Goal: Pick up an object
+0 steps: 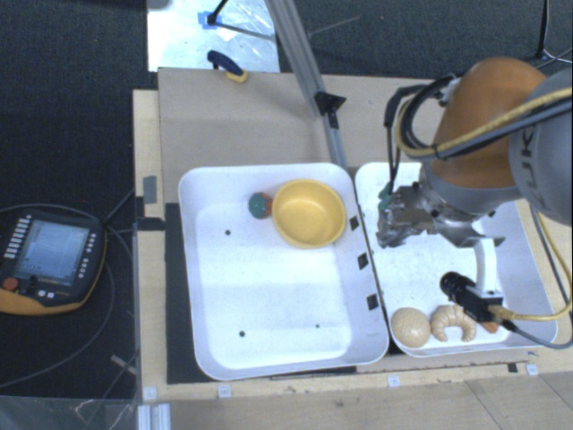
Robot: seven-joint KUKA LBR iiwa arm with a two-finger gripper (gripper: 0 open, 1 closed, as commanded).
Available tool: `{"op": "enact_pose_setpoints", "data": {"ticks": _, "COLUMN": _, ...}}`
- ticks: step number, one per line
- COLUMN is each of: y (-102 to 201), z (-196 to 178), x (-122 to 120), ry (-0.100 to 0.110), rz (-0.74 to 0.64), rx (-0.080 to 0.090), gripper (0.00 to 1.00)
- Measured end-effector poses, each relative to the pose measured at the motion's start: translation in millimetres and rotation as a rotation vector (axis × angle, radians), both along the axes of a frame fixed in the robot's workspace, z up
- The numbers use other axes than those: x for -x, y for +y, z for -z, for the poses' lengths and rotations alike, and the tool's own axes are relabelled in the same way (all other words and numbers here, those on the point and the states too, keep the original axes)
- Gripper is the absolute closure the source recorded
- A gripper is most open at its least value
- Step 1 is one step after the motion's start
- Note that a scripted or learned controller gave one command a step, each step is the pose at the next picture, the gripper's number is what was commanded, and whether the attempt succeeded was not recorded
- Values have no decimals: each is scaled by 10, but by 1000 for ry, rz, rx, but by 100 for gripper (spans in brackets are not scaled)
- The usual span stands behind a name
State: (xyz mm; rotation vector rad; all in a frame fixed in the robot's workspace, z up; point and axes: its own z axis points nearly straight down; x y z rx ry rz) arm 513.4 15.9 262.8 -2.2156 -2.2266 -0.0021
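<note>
Gripper hovering mid-right over right bin, can't tell its state tbh. Nothing picked yet imo; croissant + bowl untouched.

A control pendant lies on dark floor left of the desk — beyond the desk's far edge, a blue-and-yellow clamp and a slanting metal pole.

Robotics lab, teach pendant on dark carpet, tripod leg, plywood bench with white bins
</note>
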Motion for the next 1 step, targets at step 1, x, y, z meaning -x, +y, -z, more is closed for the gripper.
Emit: {"op": "enact_pose_setpoints", "data": {"ticks": 1, "y": 477, "z": 48, "x": -57, "ry": 1, "rz": 1, "rx": 0, "gripper": 100}}
